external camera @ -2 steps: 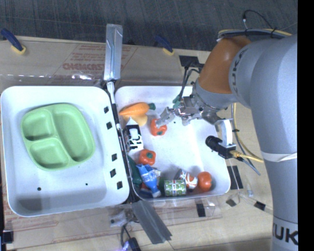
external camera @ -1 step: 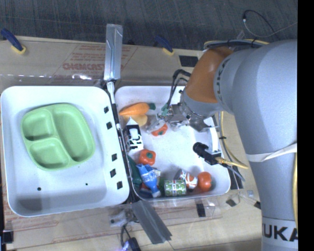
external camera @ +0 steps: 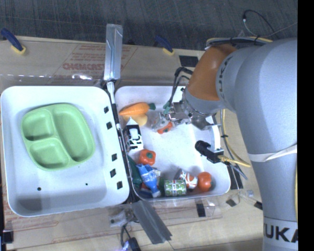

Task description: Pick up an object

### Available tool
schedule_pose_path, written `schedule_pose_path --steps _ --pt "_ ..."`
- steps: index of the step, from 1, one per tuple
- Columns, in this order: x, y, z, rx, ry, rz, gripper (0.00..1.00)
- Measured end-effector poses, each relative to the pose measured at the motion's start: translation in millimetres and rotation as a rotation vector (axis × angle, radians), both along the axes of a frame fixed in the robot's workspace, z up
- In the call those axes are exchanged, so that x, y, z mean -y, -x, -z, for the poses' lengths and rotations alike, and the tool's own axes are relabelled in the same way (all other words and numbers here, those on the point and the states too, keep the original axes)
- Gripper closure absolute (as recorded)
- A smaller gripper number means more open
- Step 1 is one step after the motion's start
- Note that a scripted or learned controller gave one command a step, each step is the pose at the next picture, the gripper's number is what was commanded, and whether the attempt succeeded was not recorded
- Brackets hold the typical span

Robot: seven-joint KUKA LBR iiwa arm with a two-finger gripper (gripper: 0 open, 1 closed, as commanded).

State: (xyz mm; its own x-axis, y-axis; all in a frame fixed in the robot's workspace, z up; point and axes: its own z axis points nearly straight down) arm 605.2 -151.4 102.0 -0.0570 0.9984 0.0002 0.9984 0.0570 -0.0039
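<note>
Along the near wall of the right bin (external camera: pixel 226 184) you have a red tomato (external camera: pixel 204 181) by the corner, a green can (external camera: pixel 174 187) and a blue packet (external camera: pixel 149 180) crowded together. Aim for something with free space around it. Farther back, the gripper (external camera: pixel 167 120) hangs over a small orange-red piece (external camera: pixel 164 128); its opening I cannot tell. An orange carrot-like toy (external camera: pixel 134 110) lies at the far-left corner.

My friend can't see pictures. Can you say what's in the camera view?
A grey robot arm reaches into the right white bin, which holds toy food and a green can. The left white bin holds a green divided plate.
</note>
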Motion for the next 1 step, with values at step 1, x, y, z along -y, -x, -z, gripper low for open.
schedule_pose_path --steps 1 --pt "-47.0 -32.0 -94.8 0.005 0.0 0.09 1.0"
